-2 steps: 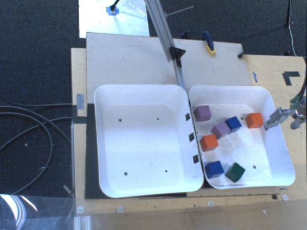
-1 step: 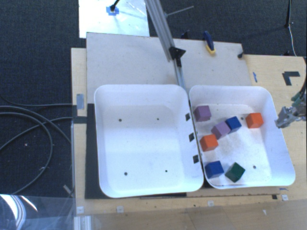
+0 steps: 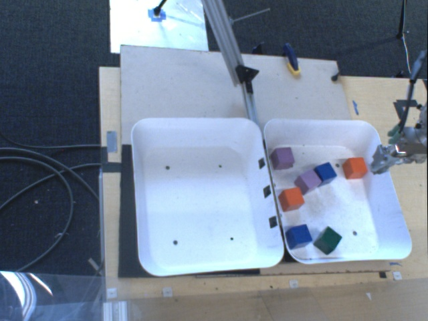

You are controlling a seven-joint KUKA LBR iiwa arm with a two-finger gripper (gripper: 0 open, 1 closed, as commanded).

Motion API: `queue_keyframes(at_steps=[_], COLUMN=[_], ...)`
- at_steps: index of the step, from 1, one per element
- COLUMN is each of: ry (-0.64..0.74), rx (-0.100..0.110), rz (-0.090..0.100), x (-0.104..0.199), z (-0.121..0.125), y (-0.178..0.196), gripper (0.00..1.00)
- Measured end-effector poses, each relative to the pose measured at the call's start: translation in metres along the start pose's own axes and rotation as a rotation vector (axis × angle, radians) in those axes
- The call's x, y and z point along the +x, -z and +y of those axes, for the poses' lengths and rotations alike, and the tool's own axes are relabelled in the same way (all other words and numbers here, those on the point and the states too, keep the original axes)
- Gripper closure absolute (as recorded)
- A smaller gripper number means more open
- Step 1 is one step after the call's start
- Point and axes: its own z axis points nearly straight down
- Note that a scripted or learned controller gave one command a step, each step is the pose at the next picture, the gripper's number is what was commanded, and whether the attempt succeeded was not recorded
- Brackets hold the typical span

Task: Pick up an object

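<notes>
Left bin [image 3: 154, 259] sits nearest the lens, nothing in it to grasp. Right bin [image 3: 391, 246] carries seven blocks: purple block [image 3: 282, 157] at 10 o'clock, orange block [image 3: 291, 198], blue block [image 3: 298, 235], lilac block [image 3: 307, 180] touching a second blue block [image 3: 326, 172], green block [image 3: 328, 240] at 6, orange cube [image 3: 354, 168] at 2. Gripper [image 3: 382, 160] hangs over the rim at 3 o'clock, just beside that cube; grasp state cannot be told. Risk: descending here, it strikes the wall or shoves the cube aside.

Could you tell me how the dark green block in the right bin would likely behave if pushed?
The dark green block looks like a rigid cube with flat faces, so it would probably slide, not roll. Lying near the right bin's front wall, it might jam there. It seems small, likely light.
</notes>
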Motion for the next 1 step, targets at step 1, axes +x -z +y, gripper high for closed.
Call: queue_keyframes(at_steps=[1], ry=[-0.002], rx=[0.0], rz=[-0.001], x=[-0.0083], z=[0.0208], y=[-0.0332], gripper=[1.0])
